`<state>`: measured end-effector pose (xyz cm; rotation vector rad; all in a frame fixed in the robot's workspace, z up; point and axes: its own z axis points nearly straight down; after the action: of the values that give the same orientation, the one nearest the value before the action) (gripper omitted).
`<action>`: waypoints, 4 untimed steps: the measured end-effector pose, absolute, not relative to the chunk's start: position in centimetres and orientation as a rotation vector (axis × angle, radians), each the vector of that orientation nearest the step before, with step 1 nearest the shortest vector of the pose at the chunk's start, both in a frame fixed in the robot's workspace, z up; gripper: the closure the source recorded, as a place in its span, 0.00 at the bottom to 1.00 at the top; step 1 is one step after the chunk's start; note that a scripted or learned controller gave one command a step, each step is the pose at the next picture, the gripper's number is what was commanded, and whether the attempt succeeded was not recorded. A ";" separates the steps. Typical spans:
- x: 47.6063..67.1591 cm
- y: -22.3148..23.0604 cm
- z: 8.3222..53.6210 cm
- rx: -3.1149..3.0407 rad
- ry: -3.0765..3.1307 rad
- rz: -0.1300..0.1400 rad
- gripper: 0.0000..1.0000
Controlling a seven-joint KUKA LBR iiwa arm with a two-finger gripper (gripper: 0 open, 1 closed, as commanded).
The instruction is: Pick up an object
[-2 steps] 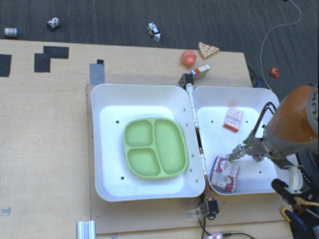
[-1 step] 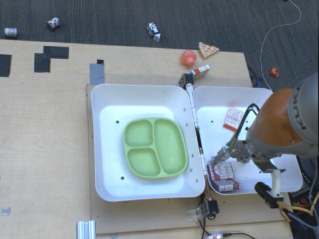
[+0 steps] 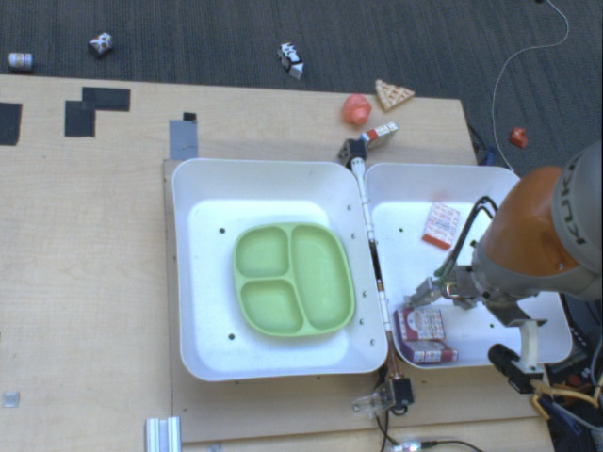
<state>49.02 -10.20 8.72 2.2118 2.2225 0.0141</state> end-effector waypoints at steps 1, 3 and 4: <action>49.2 -10.3 9.9 2.208 2.218 0.018 1.00; 49.0 -8.8 8.7 2.212 2.214 0.008 0.00; 49.0 -8.8 8.7 2.213 2.215 0.009 0.00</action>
<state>48.95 -8.82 8.72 2.2129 2.2146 0.0086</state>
